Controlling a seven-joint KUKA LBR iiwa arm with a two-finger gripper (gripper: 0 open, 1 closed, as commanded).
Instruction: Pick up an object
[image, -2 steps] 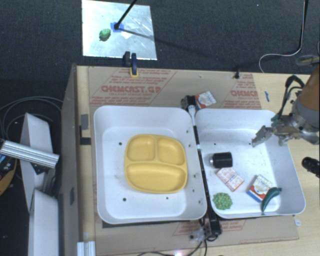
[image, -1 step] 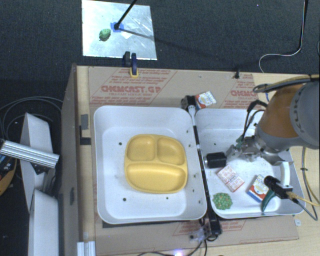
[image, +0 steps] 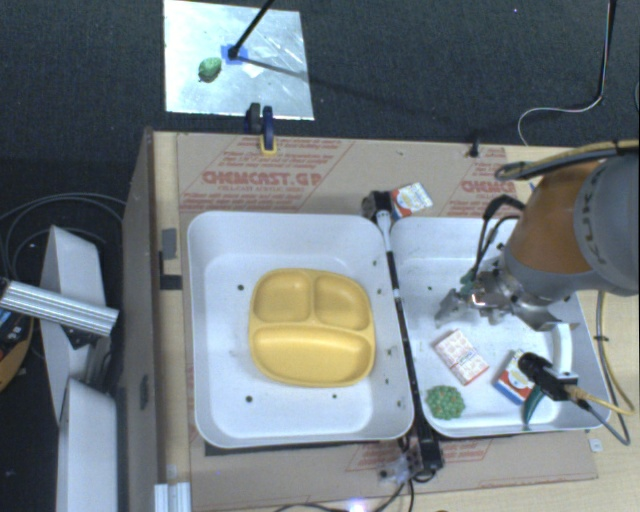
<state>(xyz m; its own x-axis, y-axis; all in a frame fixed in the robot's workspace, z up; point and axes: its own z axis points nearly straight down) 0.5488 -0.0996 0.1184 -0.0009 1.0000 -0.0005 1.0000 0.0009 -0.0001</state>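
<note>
Far to the left of the jaws, the left bin (image: 220, 260) holds a yellow divided plate (image: 310, 328). It is broad and shallow, and looks a poor match for a two-finger grasp. Past the ridge between the bins, the right bin (image: 425, 255) holds the likelier picks. The jaws hang over its middle, apart as far as the view shows, with nothing between them.

Just beside the jaws, toward the bin's near rim, a small white packet (image: 458, 355) lies flat on the bin floor, turned at a slant. Further the same way, close to that rim, sits a green lump (image: 445, 402). Right of the white packet, below the wrist, lies a red and blue packet (image: 513, 381). The arm (image: 560, 235) reaches in from the right.

The step in hand appears to be choosing a target and lining up. The green lump probably offers the best purchase, being rounded and standing up off the floor. For the white packet, the jaws would need turning to match its slant, straddling its narrow side and going down until they nearly touch the floor.
</note>
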